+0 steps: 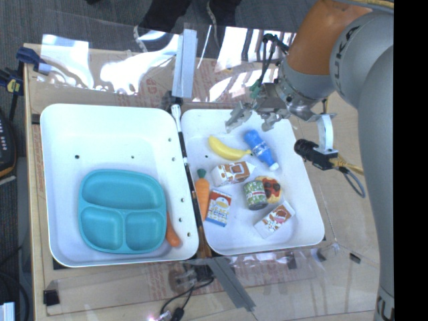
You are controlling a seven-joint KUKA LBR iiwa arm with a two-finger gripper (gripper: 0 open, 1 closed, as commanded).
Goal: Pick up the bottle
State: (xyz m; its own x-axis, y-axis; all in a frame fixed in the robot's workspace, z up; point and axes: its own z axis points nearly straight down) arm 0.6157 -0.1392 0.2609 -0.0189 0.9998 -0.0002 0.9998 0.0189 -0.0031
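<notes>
- Currently approach step: gripper (253,116) hovers at right bin's (309,199) far edge, fingers spread apart, nothing between them.
- Blue bottle (260,148) lies on its side just below gripper, beside banana (227,149).
- Next, likely: descend, straddle bottle, close.
- Counts: one bottle, one banana, one can (255,194), three cartons, two carrots, one teal divided tray (124,211) in left bin (60,122).

left bin (60,122): teal divided plate (123,211), small carrot (172,235) by its right edge. right bin (302,192): banana (227,150), larger carrot (202,195) along left wall, three small cartons (231,173) (218,208) (275,220), a can (255,194) touching a red-yellow toy (272,188).
</notes>
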